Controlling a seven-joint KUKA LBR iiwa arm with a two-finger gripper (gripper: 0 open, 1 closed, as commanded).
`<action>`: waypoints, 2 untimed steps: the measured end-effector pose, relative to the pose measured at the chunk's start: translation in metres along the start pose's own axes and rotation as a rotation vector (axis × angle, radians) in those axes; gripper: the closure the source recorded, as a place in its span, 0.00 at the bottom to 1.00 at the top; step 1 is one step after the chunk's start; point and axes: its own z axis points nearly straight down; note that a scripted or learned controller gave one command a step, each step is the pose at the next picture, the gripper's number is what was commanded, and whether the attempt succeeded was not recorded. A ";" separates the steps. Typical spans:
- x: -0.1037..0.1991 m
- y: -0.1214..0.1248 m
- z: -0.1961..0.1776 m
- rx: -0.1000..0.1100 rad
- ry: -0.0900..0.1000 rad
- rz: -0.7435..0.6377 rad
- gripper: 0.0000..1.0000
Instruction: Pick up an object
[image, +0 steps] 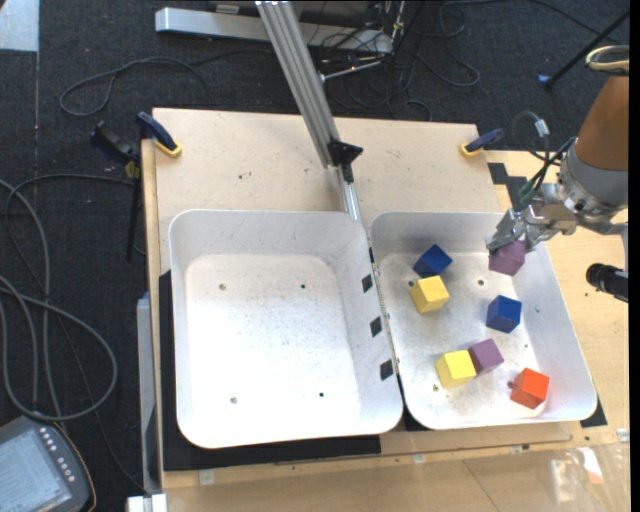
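**Purple cube riding at the gripper over the right bin**

From where I am standing, the grey arm (600, 150) is reaching in from three o'clock, and its gripper (512, 240) is hanging over the upper right part of the right bin (560, 330). A purple cube (507, 259) is sitting right at the fingertips, tilted, and the fingers are looking closed onto its top, so the jaws are holding the cube rather than gaping wide.

Below it, the other blocks are lying loose on the bin floor. A blue cube (433, 260) is resting toward eleven o'clock of the bin, with a yellow cube (430, 294) just beside it at its six o'clock. A second blue cube (503, 313) is sitting near the bin's centre-right. Toward six o'clock, a second yellow cube (456, 367) and a second purple cube (486, 354) are touching each other, and an orange-red cube (529, 387) is lying near them at about five o'clock, close to the rim.

The left bin (190, 300) is sitting alongside, at nine o'clock of the right one, their edges meeting in the middle of the bench (260, 160).
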 end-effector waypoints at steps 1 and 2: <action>0.051 0.009 -0.012 0.000 0.002 -0.005 1.00; 0.105 0.020 -0.003 0.003 0.003 -0.005 1.00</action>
